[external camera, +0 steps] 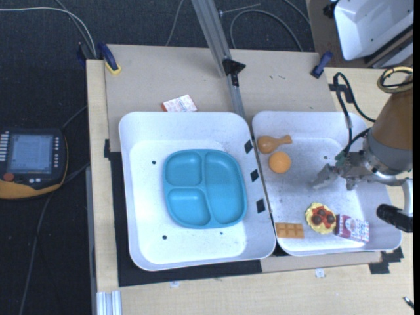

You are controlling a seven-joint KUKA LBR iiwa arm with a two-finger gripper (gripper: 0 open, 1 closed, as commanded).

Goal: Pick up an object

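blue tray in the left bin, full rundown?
The blue tray is a rounded-rectangle plate, plastic by its look, light blue, split into three compartments: two smaller on the view's left, one long on the right. It lies flat, slightly rotated, near the middle of the left bin, nothing in it, nothing touching it but the bin floor.

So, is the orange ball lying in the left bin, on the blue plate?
No, the orange ball lies in the right bin, beside the toy drumstick; the blue plate sits in the left bin.
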